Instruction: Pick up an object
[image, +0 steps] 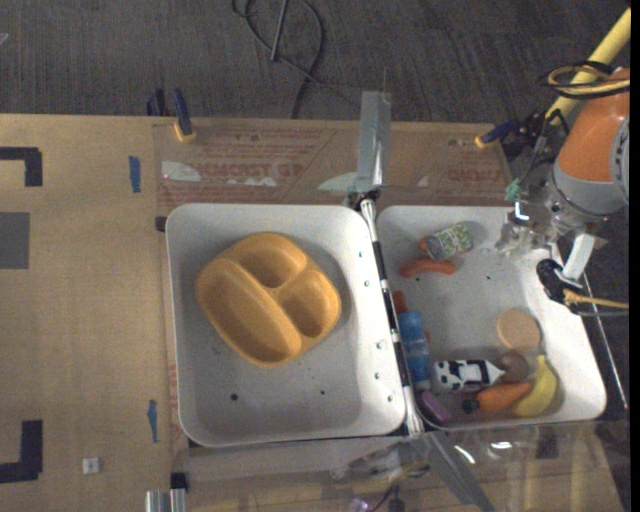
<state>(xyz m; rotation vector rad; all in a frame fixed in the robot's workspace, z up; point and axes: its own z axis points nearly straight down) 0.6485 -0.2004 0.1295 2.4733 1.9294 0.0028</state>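
Observation:
The right bin (470, 300) holds several small objects. A small green-labelled can (447, 241) lies near its back wall, with a red-orange sausage (428, 268) just in front of it. A blue bottle (411, 335) lies along the left wall. At the front sit a black-and-white cow toy (466, 373), a carrot (500, 397), a banana (540, 388) and a tan round disc (518, 328). My gripper (517, 238) hangs over the bin's back right corner, right of the can and apart from every object. Nothing is seen in its grasp.
The left bin (200, 380) bears a yellow divided plate (268, 297). A metal divider (372, 150) stands behind the gap between the bins. The arm's orange band (590, 140) and cables (570, 285) crowd the right bin's right rim. Brown bench (80, 300) lies to the left.

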